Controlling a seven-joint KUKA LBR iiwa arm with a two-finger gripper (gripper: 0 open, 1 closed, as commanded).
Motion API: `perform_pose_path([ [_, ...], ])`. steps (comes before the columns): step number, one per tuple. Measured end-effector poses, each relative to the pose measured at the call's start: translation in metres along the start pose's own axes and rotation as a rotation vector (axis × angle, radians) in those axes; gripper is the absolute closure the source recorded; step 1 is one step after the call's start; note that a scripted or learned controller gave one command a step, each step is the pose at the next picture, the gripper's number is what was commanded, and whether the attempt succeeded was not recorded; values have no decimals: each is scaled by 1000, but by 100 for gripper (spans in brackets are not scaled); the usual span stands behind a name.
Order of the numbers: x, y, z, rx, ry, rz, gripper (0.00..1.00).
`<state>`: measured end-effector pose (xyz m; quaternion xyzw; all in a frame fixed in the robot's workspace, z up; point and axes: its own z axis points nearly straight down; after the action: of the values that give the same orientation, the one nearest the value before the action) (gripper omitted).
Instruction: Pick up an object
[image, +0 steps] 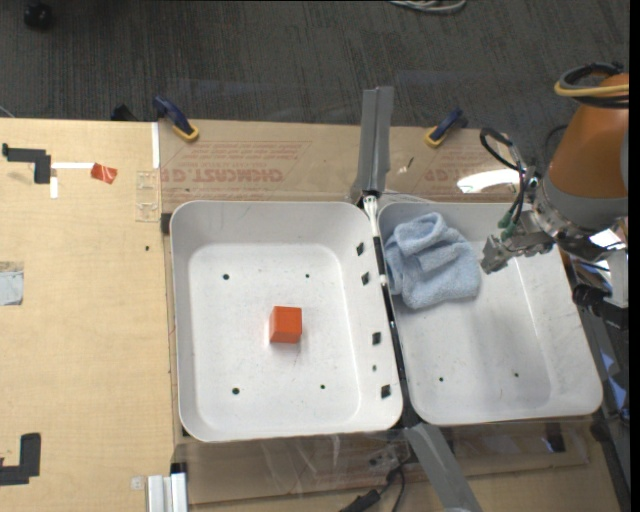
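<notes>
An orange-red cube (286, 325) sits near the middle of the left white bin (200, 390). A crumpled light blue cloth (431, 262) lies in the upper left corner of the right white bin (560, 395). My gripper (497, 256) hangs over the right bin's upper right part, just to the right of the cloth, with its dark tips pointing left and down toward the cloth's edge. Nothing is visible between the tips. The grey arm with its orange band (590, 150) comes in from the right.
A grey divider bar (376, 140) runs between the bins at the back. Clamps (176, 118) hold the cardboard backing behind the bins. A wooden bench surface (70, 300) lies to the left. Cables trail at the arm's wrist (515, 180).
</notes>
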<state>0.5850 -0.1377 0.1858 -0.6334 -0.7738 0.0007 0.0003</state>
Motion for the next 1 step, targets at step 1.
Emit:
perform_pose_path([
  [1, -25, -23, -19, -1, -1, -184, 100],
])
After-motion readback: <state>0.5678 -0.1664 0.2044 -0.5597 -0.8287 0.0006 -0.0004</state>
